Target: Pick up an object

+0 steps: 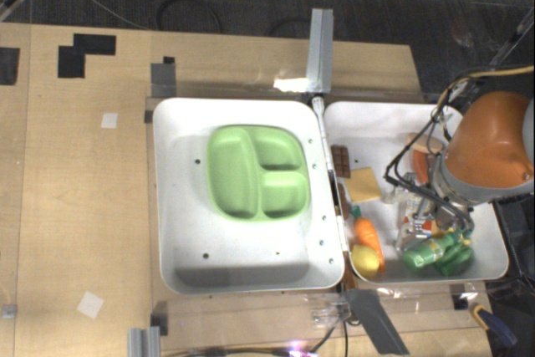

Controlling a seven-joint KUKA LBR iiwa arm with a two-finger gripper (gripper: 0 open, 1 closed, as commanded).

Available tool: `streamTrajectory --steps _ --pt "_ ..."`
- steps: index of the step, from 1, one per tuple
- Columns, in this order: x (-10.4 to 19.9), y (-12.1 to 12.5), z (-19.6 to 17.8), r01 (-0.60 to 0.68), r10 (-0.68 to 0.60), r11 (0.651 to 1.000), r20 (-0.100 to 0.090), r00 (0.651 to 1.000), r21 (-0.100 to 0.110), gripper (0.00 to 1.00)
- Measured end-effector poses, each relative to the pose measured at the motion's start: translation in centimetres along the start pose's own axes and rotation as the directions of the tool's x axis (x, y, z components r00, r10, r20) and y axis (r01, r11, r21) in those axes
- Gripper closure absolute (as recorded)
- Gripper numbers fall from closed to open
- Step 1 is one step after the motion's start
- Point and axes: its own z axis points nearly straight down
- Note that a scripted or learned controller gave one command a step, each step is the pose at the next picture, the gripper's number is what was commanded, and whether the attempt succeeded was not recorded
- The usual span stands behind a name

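Your gripper (422, 223) sits low in the right bin (493, 263), under the orange band of the arm (493, 142), and its tips come down right next to a green object (439, 253) at the bin's front wall. That green piece is the nearest candidate: it lies just toward the front edge from the tips, touching or nearly so, w/ its long axis running roughly left-right across the bin, slightly tilted. So a grasp across its short side looks like the natural closure, in my judgement. Whether the gripper is open, closed or gripping anything, you can't tell; cables and the wrist clutter that spot. Other options lie further left of the tips: an orange carrot-like piece (366, 235) and a yellow round one (366, 261) near the divider, plus a tan block (364, 184) behind them. The green tray (255, 171) sits in the left bin (180, 205), well apart, not reachable w/o a big move.
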Motion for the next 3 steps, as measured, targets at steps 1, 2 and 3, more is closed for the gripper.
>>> streamTrajectory --steps 1,2,3 --pt "1.9 -2.7 0.0 -0.092 0.092 0.996 0.002 0.996 -0.001 0.00" --pt "1.4 -2.6 -1.4 -0.083 0.083 0.997 0.019 0.996 0.002 1.00" --pt "-1.3 -6.7 -8.6 0.288 -0.288 0.958 -0.009 0.958 -0.002 1.00"
